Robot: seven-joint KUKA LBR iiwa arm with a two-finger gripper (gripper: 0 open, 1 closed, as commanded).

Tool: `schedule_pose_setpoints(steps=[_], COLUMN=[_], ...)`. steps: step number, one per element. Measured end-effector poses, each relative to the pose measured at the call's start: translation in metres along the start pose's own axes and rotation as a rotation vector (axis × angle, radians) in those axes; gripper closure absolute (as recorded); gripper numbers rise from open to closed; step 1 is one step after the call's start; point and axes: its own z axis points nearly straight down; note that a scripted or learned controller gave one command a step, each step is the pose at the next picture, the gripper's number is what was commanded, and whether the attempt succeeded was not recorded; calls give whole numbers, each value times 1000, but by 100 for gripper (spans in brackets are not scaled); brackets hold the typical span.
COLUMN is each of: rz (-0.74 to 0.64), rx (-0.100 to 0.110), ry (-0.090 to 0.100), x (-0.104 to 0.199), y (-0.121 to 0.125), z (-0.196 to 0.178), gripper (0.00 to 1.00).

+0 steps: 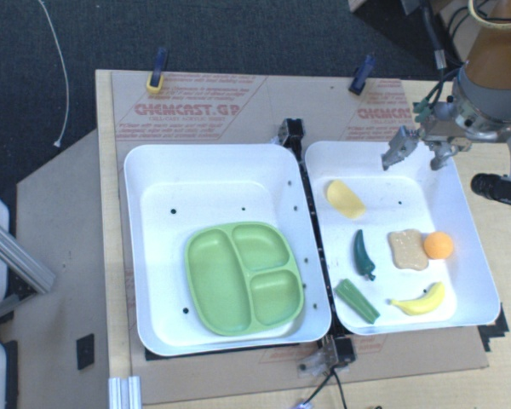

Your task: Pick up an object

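Note:
My gripper [419, 153] hangs over the back edge of the right bin [468, 220], its two fingers spread apart with nothing between them. Below it in that bin lie a pale yellow lump [344, 198], a dark green pepper [363, 255], a tan slice of bread [407, 250], an orange ball [439, 245], a yellow banana [421, 301] and a green block [356, 301]. The yellow lump is the closest, down and to the left of the fingers.
The left bin [153, 194] holds a green three-compartment plate [243, 275]. A black clamp [291, 131] sits between the bins at the back. Blue clips [362, 73] pin the cardboard sheet at its far edge.

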Motion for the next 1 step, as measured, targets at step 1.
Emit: schedule_pose_setpoints(steps=[1], rz=[-3], rx=[-14], ry=[-2], x=[0], y=[2], z=[-8], gripper=[0])
